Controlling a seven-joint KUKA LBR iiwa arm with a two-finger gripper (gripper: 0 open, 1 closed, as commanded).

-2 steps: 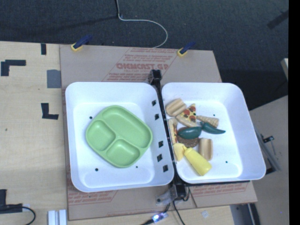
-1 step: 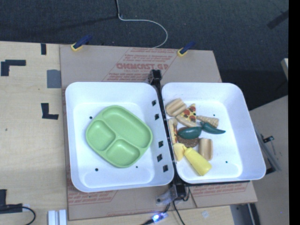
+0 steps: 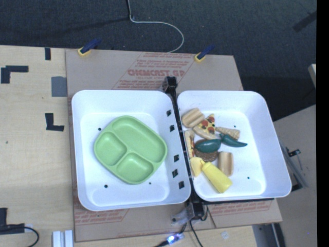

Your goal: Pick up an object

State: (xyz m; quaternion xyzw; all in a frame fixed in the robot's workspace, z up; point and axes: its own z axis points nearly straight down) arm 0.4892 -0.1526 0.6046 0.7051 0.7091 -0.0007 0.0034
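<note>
The right bin [image 3: 257,112] holds a cluster of toy foods against its left side. A tan hot dog bun [image 3: 192,117] lies at the top, a pizza slice [image 3: 206,128] just below it, and a dark green pepper [image 3: 212,145] in the middle. A yellow bottle-shaped piece [image 3: 216,176] lies at the front, with a small brown bread piece [image 3: 225,161] beside it. The left bin [image 3: 85,107] holds a green divided plate [image 3: 130,148].
Both bins sit on a cardboard sheet [image 3: 149,71] held by yellow-blue clamps [image 3: 89,46] at the back. A thin cable [image 3: 154,22] loops over the dark floor behind. A row of black clips [image 3: 176,153] runs along the wall between the bins.
</note>
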